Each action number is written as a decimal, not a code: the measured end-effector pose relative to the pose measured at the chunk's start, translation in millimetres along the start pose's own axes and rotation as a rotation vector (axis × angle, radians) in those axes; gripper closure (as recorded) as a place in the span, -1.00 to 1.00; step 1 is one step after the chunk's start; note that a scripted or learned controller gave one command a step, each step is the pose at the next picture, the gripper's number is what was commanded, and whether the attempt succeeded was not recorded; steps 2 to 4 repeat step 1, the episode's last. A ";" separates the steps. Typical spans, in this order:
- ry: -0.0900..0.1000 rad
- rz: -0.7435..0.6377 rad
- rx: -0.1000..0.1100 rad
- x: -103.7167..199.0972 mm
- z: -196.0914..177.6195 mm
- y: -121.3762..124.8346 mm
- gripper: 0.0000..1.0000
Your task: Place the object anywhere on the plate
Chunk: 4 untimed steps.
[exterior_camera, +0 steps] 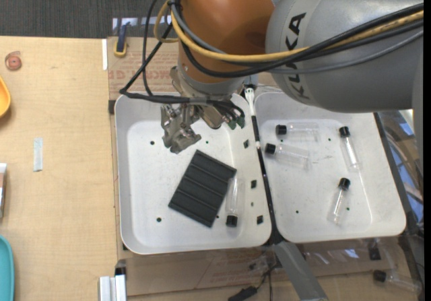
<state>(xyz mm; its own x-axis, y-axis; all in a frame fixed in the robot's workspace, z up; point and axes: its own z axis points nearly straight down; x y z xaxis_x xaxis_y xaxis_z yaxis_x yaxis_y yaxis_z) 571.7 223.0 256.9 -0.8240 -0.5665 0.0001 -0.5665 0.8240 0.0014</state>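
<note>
My gripper (180,137) hovers over the left bin (135,225), above the black ribbed plate (202,187); a vial (233,207) lies touching the plate's right edge (jaw state: I cannot tell).

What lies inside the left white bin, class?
In the left bin: a black ribbed plate and a clear vial with a black cap beside it. The gripper hangs above. The arm covers the bin's far edge.

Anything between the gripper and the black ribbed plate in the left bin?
No. In the camera view, bare white floor of the left bin separates the gripper from the black ribbed plate.
</note>
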 end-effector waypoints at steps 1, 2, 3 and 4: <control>0.001 -0.147 -0.001 46.4 -12.9 6.9 1.00; 0.001 -0.147 -0.001 46.4 -12.9 6.9 1.00; 0.001 -0.147 -0.001 46.4 -12.9 6.9 1.00; 0.001 -0.147 -0.001 46.4 -12.9 6.9 1.00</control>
